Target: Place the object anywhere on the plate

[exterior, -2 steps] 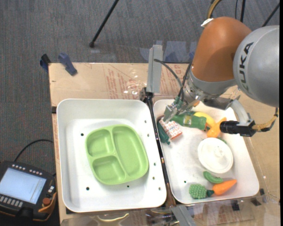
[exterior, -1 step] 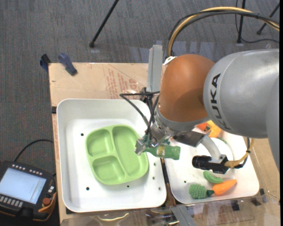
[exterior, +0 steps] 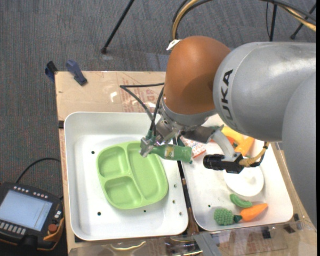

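Camera view: the arm [exterior: 266, 89] reaches in from the right and hangs over the seam between the two bins. Its end effector [exterior: 148, 145] sits above the upper right rim of the plate [exterior: 117, 191]. The fingers are drawn in narrow on the slim end of a green bottle [exterior: 173, 152], so the bottle is held.

The bottle lies nearly level and points away from the fingers to the right, its far end dipping slightly. Its gripped end is over the plate's right edge. Its broad end, with a pale label, reaches across the inner wall of the left bin [exterior: 74, 143] toward the right bin [exterior: 202, 196]. Whether it touches the plate cannot be told from this angle.

The plate is light green with three compartments. It lies flat in the middle of the left bin, turned somewhat askew.

In the right bin, a red and white packet [exterior: 197, 148] lies just beyond the bottle's broad end. An orange piece [exterior: 241, 141] is partly hidden under the arm. A white disc [exterior: 245, 184] rests near the bin's middle. A small green pod [exterior: 240, 200], a carrot [exterior: 254, 211] and a bumpy green toy [exterior: 221, 216] lie close together along the near edge.

Both bins stand on a brown tabletop [exterior: 96, 92], which has a blue clamp [exterior: 76, 72] at its far left corner. A pendant [exterior: 22, 211] with a lit screen lies on the floor at lower left.
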{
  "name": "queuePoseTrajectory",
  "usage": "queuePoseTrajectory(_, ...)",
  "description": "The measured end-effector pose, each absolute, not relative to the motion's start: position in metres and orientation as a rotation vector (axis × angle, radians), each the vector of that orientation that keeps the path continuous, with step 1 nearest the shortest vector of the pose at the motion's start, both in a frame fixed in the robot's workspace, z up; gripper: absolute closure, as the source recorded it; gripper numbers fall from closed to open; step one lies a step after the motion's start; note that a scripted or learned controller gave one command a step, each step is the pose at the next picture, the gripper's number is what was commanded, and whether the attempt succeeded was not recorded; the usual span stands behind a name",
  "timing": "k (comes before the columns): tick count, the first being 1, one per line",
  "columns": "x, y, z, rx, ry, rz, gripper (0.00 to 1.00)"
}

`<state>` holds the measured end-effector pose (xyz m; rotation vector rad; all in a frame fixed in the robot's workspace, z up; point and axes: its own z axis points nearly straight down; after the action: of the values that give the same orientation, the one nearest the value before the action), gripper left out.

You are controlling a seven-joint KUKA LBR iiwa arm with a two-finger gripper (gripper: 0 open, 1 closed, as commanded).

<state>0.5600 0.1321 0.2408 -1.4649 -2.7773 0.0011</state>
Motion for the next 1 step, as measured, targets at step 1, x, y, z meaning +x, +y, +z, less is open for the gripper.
queuePoseTrajectory(1, 0.5377, 0.1410, 0.3988, -1.323, -2.858, -0.010, 1.00)
